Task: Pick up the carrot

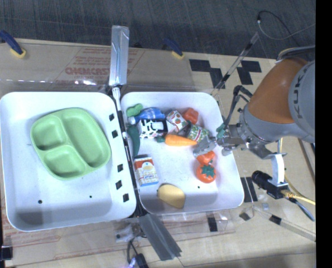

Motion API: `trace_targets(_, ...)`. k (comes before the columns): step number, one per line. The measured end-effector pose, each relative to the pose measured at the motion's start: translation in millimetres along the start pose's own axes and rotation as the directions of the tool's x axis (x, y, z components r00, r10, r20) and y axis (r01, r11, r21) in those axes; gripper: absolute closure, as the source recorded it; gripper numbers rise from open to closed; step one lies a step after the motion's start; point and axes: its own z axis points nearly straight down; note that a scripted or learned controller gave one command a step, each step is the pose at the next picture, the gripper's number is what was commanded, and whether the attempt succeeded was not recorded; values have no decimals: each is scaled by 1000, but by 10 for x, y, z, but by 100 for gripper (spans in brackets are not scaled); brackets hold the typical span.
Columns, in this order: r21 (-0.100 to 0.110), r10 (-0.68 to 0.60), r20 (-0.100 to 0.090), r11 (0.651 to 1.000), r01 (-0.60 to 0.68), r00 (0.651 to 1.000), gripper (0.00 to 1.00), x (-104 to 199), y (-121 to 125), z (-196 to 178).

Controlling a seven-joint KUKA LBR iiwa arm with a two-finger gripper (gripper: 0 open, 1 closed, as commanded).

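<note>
The grey arm with its orange band (277,96) reached in from the right, and its two-finger gripper (208,145) sat low over the right shallow white plastic bin (230,175), near that bin's right wall. Whether the pincer was open or closed could not be told, as its tip was small and blurred against the clutter.

The orange tapered toy carrot (179,141) lay on its side on the floor of the right bin, near the middle, pointing left, with its thick end just beside the gripper tip. Contact between them could not be made out.

Behind the carrot sat a blue and white cow-patterned carton (150,125), a small white and red box (176,120) and a red-orange rounded toy (191,115). A green patterned packet (196,132) lay just beside the carrot's thick end. A dark green slender toy vegetable (134,135) lay along the left wall.

Toward the front, a red-orange toy pepper with a green stem (206,171) stood near the right wall, a flat white and red carton (146,171) lay near the left wall, and a pale yellow rounded toy (171,195) rested by the front edge.

The left shallow white plastic bin (15,205) held a light green divided plastic tray (71,142)
</note>
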Motion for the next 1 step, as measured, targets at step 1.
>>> trace_targets(1, -2, 154, 2, 988, -154, 988, 0, -104, 55, -575)
